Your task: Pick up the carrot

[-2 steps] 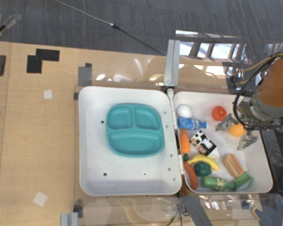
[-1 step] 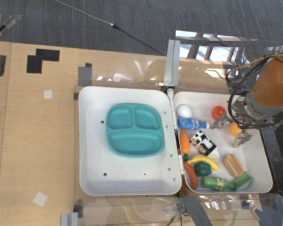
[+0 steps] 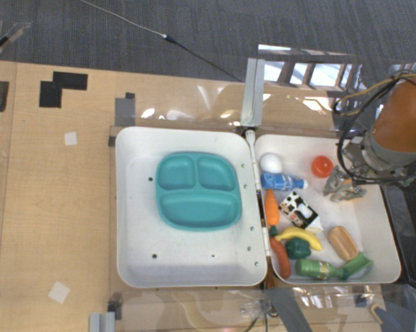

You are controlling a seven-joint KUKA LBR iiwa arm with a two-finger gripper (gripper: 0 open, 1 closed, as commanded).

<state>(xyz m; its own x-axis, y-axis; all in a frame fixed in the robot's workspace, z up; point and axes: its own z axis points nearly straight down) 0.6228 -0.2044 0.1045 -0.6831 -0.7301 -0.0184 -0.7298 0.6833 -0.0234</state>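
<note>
Pale wood covers the worktop [image 3: 50,211], which bears two shallow white bins side by side. Within the left bin [image 3: 133,261] lies a teal divided tray [image 3: 197,190], near its middle. The right bin [image 3: 386,233] carries the smaller things, and the grey arm [image 3: 400,128] with its orange band reaches in from the right, its gripper [image 3: 344,189] hanging low over the upper part of this bin; whether the jaws are released or clenched I cannot tell. The carrot [image 3: 271,208] lies lengthwise along the right bin's left wall, below a blue and white bottle [image 3: 281,181] and a white ball [image 3: 270,162]. A red chilli [image 3: 280,258] lies below the carrot, a banana [image 3: 301,237] just beside it.
</note>
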